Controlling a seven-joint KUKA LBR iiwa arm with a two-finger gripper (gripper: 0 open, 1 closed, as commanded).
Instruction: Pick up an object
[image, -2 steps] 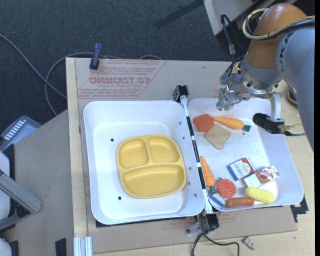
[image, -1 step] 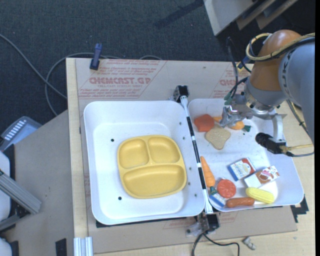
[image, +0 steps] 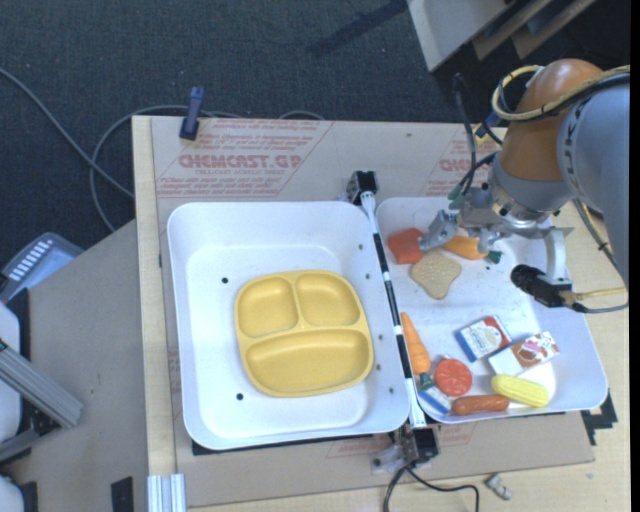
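My gripper (image: 466, 238) hangs low over the far part of the right bin (image: 585, 345) with its fingers spread open. A small orange piece (image: 463, 247) lies between the fingertips, on or near the bin floor; nothing is lifted. A red-orange piece (image: 405, 246) sits just left of the gripper. A tan bread slice (image: 437, 275) lies right in front of it. Nearer the camera are a carrot (image: 415, 343), a blue and red carton (image: 482, 337), a red and white packet (image: 535, 350), a red round slice (image: 453, 377), a sausage (image: 480, 404) and a corn cob (image: 520, 390).
The left bin (image: 200, 250) holds a yellow divided plate (image: 302, 330). A black clip (image: 362, 184) sits where the two bins meet at the far side. A black cable part (image: 538, 285) hangs from the arm over the right bin's right side.
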